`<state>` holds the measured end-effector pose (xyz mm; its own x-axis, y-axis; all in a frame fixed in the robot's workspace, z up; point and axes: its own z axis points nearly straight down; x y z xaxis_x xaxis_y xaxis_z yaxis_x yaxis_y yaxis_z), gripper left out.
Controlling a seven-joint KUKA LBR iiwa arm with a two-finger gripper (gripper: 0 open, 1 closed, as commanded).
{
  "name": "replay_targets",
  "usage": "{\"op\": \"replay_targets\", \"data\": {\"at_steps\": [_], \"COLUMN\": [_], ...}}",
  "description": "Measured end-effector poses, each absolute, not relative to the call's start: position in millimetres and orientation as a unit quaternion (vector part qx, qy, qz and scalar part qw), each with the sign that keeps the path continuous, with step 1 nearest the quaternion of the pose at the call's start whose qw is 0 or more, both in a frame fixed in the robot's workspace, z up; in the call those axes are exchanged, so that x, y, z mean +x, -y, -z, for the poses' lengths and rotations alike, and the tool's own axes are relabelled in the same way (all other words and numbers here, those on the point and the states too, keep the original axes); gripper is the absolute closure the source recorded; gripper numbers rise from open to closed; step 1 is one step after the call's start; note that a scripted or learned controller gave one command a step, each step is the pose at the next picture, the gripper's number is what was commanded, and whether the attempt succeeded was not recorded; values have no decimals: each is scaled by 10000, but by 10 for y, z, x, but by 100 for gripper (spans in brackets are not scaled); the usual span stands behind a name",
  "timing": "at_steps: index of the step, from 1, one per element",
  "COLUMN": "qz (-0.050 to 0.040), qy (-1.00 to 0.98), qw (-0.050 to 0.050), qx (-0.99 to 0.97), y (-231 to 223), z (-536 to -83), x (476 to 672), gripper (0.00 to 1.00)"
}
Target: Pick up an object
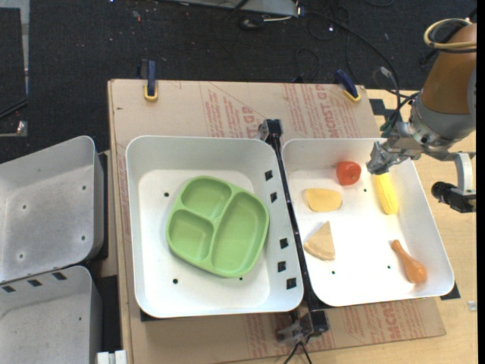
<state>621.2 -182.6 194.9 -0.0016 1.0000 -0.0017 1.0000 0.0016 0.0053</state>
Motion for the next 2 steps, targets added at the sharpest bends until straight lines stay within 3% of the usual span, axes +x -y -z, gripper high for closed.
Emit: {"op": "replay_targets", "data": {"at_steps": [1,2], "qz": [-11,-12], "qy": [-7079,-7098], "qw": [23,4], "qx": [7063,7044], "y": [1827,1327], "z": [-2332,-2428], "x": [6222,6255], "gripper": [100,100]}}
